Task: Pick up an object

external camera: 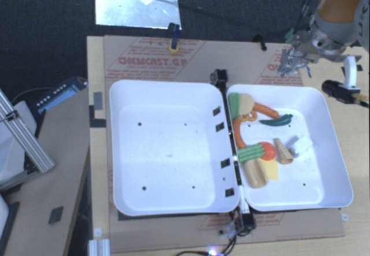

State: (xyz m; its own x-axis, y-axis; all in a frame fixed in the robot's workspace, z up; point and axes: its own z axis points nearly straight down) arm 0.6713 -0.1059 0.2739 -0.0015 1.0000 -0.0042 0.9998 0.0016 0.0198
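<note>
Two white bins sit side by side, and the right bin (324, 133) holds about eight toy food pieces clustered against its left wall, among them a dark green pepper (276, 120) lying flat, slim and pointed, just right of an orange sausage (265, 110). The gripper (291, 64) hangs beyond the right bin's far rim, and I cannot tell how its fingers stand.

You see: two white bins (167, 90), side by side on bench; roughly eight toy food pieces (263, 151), all in right bin (324, 133).
</note>
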